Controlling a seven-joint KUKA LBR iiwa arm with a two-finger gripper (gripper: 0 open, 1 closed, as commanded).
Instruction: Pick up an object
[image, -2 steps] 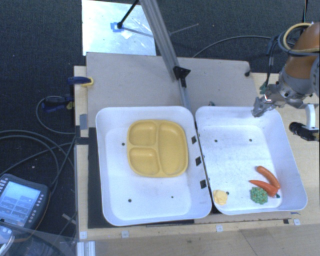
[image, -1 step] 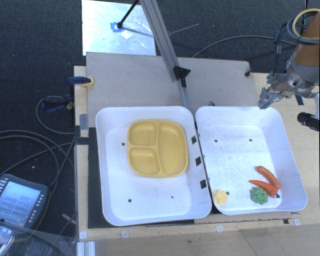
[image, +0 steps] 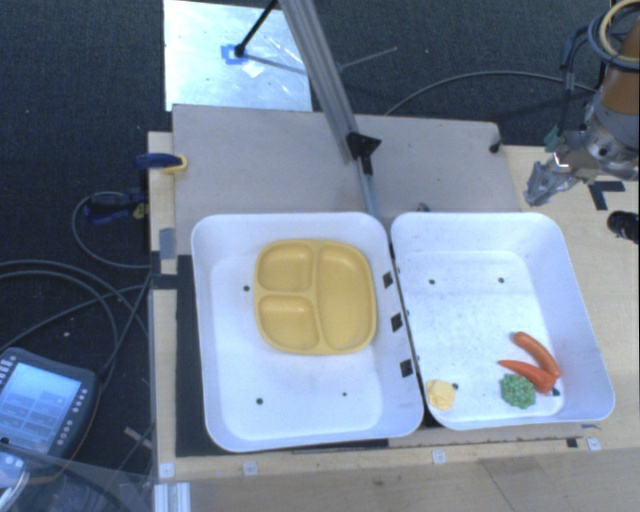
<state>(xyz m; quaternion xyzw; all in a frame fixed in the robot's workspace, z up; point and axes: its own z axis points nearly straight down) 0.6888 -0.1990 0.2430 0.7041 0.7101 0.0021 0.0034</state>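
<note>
The right bin (image: 480, 240) holds several small food toys near its front right corner. Two orange-red carrots or sausages (image: 535, 355) lie side by side there. A green broccoli piece (image: 517, 391) sits just in front of them. A small yellow piece (image: 440, 394) lies at the front left of that bin. My gripper (image: 548, 182) hangs beyond the bin's far right corner, well away from the toys. Nothing shows between its fingers.
The left bin (image: 225, 400) holds a yellow divided plate (image: 313, 296). A slanted metal pole (image: 330, 85) crosses the back of the bench. Clamps (image: 160, 161) sit at the bench's left edge, and a pendant (image: 40, 400) and cables lie on the floor at left.
</note>
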